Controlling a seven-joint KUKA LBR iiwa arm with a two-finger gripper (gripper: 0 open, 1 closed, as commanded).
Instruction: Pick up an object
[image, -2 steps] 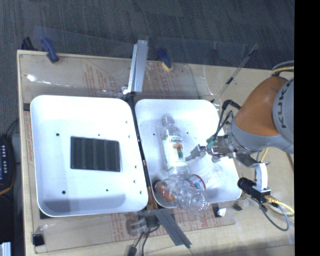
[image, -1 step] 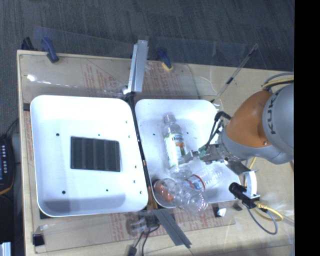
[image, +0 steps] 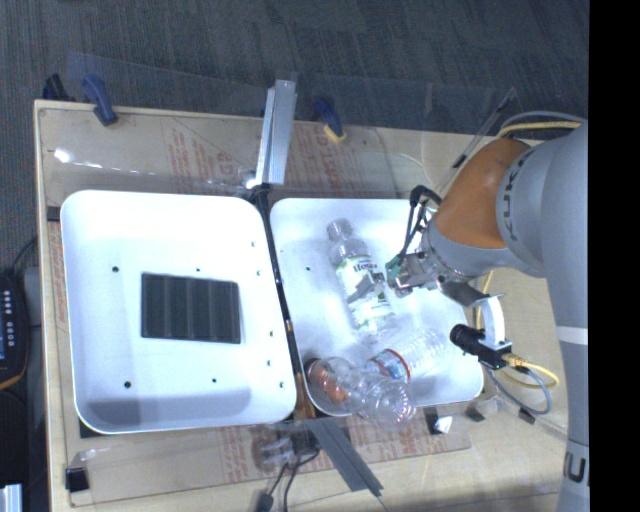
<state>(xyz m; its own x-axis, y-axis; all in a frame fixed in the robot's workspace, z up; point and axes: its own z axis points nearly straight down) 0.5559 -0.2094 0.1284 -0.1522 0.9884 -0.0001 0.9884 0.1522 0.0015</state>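
bench (image: 150, 135): one, pale board, with printed sheeting under the bins.

bins: two, white and shallow, side by side. the left bin (image: 100, 230) carries one dark ribbed panel (image: 190, 307) near its middle and a few small dark holes around it. the right bin (image: 300, 240) holds all the bottles.

my arm (image: 545, 200): one, grey with an orange band, reaching in from the right over the right bin's far edge.

bottles: three counted, all clear plastic, all lying down in the right bin. bottle with white label (image: 357, 275) lies lengthwise in the middle of the bin, cap toward the top edge. bottle with red and blue label (image: 405, 357) lies slanted lower right. crumpled bottle with orange end (image: 350, 388) lies along the bottom wall, touching or just beside the red-and-blue one; where one ends and the other starts is hard to tell.

clamps: two blue ones, left clamp (image: 98, 97) and middle clamp (image: 327, 114), on the bench's top edge.

my gripper (image: 400, 272): one, low over the right bin, just beside the white-label bottle's right side, near its label. my fingers are dark and small against the bottle; i cannot tell whether they are spread or pressed together, or whether they touch the bottle.

one black knob (image: 472, 342) sticks out below my wrist, above the bin's right wall, with a yellow cable (image: 530, 372) beside it.
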